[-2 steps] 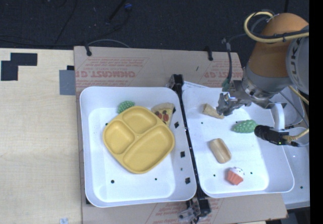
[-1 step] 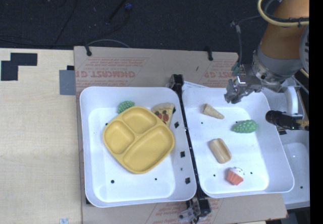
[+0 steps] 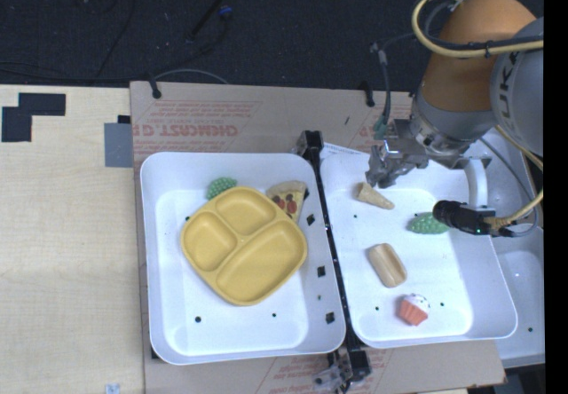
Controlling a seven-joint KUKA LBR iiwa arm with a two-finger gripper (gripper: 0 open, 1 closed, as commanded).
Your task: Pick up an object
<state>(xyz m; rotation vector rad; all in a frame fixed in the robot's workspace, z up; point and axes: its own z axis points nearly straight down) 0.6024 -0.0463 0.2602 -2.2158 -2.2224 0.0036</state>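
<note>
Camera view: small tan wedge-shaped toy food piece (image 3: 374, 196), likely plastic or foam, lies in the upper left part of the right white bin (image 3: 497, 295), just below the two-finger gripper (image 3: 387, 172), which hovers right above it, maybe touching; can't tell how the gripper is set, nothing visibly held. Judging by look, the wedge is light, stiff and smooth, so it could slip or skid on the slick bin floor; best taken across its narrow sides near the thick end, not the pointed tip. Same bin, well apart: beige rounded bread-like roll (image 3: 386, 264) mid-bin, small orange-and-white cupcake toy (image 3: 413, 309) near the bottom, bumpy green leafy toy (image 3: 428, 224) toward the right, next to a black part of the arm. Left white bin (image 3: 169, 295) carries a glossy yellow three-compartment plastic plate (image 3: 244, 244), tilted; a pizza slice toy (image 3: 287, 198) and a knobbly green toy (image 3: 222, 185) poke out at its upper edge. Bins sit on brown cardboard (image 3: 231, 122).
</note>
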